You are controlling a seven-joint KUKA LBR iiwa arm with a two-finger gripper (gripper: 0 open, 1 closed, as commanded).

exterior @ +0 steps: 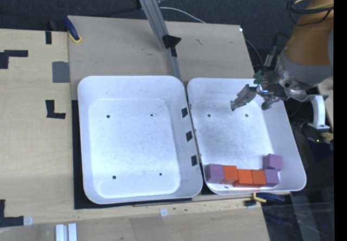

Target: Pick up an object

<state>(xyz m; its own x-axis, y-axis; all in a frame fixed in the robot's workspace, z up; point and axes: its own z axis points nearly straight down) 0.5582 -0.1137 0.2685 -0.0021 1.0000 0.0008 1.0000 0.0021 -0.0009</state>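
Hovering over right bin (282, 126), upper part: gripper (252, 99), fingers spread, nothing between them. Blocks (244, 175), purple and orange, packed in row along bin's near wall, two purple at right corner, well apart from gripper. Step judged: approach, no grasp yet. Next move calls for travel toward near wall, descent onto one block; wall crowding may hinder finger entry.

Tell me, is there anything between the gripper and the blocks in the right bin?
Nothing visible. The gripper hangs over the right bin's far end; the purple and orange blocks lie against its near wall, with bare floor between.
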